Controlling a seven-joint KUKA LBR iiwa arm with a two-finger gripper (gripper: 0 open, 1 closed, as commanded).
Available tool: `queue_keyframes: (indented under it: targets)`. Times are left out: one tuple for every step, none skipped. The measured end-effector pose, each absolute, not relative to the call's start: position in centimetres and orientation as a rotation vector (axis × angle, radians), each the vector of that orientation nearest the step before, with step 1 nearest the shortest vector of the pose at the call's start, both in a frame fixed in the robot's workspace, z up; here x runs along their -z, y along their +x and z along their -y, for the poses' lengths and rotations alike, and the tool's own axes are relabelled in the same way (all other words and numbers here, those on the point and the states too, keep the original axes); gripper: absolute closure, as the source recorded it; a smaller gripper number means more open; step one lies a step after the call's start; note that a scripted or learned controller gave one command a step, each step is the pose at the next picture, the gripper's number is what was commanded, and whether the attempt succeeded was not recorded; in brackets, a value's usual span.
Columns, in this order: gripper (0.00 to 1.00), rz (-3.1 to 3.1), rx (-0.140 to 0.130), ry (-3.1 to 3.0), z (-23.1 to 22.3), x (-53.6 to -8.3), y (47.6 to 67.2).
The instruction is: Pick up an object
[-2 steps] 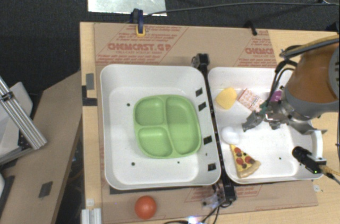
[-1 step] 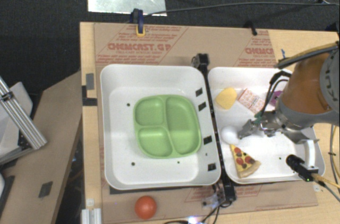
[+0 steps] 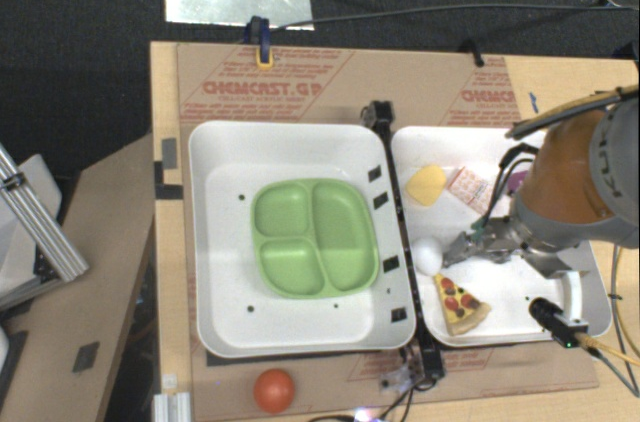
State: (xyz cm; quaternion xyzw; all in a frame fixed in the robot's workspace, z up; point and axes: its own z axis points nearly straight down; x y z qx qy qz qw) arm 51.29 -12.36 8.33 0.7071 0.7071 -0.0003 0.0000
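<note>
Tool: the grey two-finger tool point(image 3: 468, 246) sits low in the right-hand shallow white plastic bin point(image 3: 500, 328), at the end of the grey arm with its orange band point(image 3: 565, 172); whether it is spread or closed I cannot tell, as it is too small and dark to read.
Progress: nothing visible is clamped or lifted, so I judge the pick not yet made; the closing and the lift are left.
Nearest objects: a small white ball point(image 3: 427, 257), smooth and round, lies just left of the tool; a toy pizza slice point(image 3: 460, 302), wedge-shaped, tan crust with red dots, lies just below it on the bin floor.
Further objects: a yellow rounded lump point(image 3: 427, 184), matte and soft-looking, and beside it a pale pink-and-white packet point(image 3: 468, 187), flat and crinkled, lie near the bin's far wall.
Left bin: the second white bin point(image 3: 215, 210), glossy with rounded corners, holds a pale green plastic divided plate point(image 3: 314, 238) with four compartments.
Bench: brown cardboard sheet point(image 3: 330, 80), printed in red; an orange-red ball point(image 3: 274, 390) rests on it in front of the left bin.
</note>
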Motion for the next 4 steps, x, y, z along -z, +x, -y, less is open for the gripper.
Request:
queue_keyframes:
  targets:
    - [1.00,-2.219,-0.004,2.219,12.3,-9.5,51.4]
    - [1.00,-2.221,-0.005,2.213,13.1,-15.2,52.3]
    - [1.00,-2.223,-0.004,2.214,13.3,-19.5,52.5]
    - [1.00,-2.224,-0.006,2.211,12.5,-25.5,52.8]
